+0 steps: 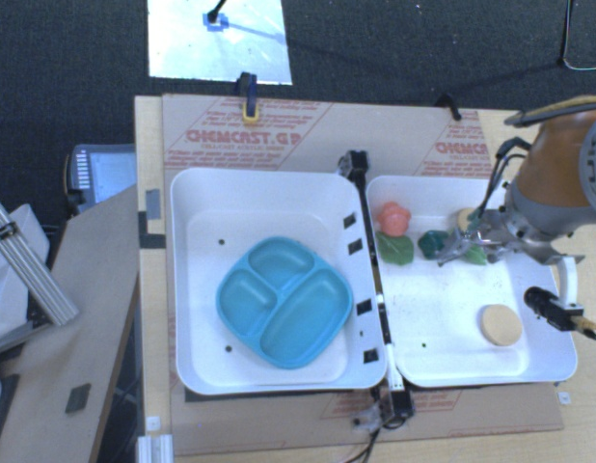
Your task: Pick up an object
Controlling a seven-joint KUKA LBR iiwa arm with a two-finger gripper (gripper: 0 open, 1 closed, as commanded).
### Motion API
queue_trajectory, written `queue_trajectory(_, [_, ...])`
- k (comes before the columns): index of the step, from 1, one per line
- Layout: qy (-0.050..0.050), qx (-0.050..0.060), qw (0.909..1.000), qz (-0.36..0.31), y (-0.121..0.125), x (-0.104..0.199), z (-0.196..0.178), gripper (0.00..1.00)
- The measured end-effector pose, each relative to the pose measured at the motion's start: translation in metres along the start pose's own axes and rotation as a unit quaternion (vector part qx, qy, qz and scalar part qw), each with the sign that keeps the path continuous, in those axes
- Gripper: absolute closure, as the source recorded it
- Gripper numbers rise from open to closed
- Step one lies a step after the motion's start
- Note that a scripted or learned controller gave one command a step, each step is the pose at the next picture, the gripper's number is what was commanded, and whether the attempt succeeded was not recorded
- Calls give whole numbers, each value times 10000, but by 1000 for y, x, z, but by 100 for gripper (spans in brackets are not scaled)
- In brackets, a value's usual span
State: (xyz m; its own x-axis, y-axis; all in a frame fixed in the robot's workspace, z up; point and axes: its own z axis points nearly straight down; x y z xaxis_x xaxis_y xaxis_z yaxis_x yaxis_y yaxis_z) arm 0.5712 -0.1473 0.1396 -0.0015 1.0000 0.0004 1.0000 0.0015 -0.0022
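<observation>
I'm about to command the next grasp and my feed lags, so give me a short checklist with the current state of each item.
1. Gripper over the right bin, near its far side: ok.
2. Targets nearby: dark green object just left of it, lighter green one and orange-pink one further left: ok.
3. Object between the jaws: cannot tell.
4. Tan round object lies alone near the bin's front right, easy to isolate: ok.
5. Blue divided plate sits in the left bin, out of the arm's way: ok.

Open floor [443, 331] below clustered toys [404, 234]
</observation>
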Motion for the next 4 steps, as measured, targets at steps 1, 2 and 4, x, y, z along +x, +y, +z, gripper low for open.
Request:
queue_trajectory(1, [3, 6, 10000, 2, 0, 1, 52, 0])
queue_trajectory(2, [-7, -27, 10000, 0, 2, 0, 38, 100])
queue_trajectory(4, [-13, -46, 10000, -13, 11, -5, -73, 100])
